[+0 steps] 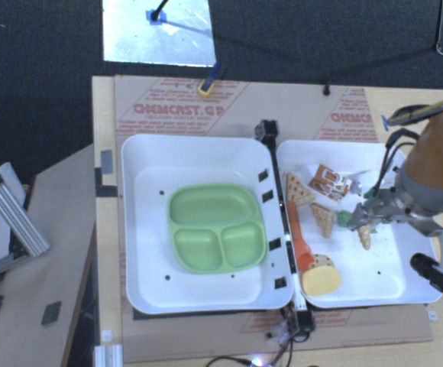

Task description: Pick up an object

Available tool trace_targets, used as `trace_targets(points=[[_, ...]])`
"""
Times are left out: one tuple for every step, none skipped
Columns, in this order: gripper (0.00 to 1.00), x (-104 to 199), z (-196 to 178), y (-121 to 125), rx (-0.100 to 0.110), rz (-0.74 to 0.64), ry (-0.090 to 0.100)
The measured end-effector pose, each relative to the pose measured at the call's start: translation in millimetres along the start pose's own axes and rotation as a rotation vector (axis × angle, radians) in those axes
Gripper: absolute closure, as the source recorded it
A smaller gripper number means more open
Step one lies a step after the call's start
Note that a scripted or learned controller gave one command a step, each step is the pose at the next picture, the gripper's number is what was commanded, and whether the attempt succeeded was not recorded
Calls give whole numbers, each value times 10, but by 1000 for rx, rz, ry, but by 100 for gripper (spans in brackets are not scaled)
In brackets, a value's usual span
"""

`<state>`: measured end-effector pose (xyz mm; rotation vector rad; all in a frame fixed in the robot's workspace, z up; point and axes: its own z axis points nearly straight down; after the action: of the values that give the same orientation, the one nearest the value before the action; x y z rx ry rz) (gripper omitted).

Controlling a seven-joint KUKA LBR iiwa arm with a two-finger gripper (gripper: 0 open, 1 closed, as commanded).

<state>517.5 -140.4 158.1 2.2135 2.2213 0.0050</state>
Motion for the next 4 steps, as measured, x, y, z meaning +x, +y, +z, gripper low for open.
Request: trace_targets(points=[[100, 74, -467, -18, 2, -1, 1], [100, 74, -675, -2, 2, -2, 1], [100, 362, -632, 399, 2, -6, 2], [100, 582, -556, 931, 1, -6, 2]])
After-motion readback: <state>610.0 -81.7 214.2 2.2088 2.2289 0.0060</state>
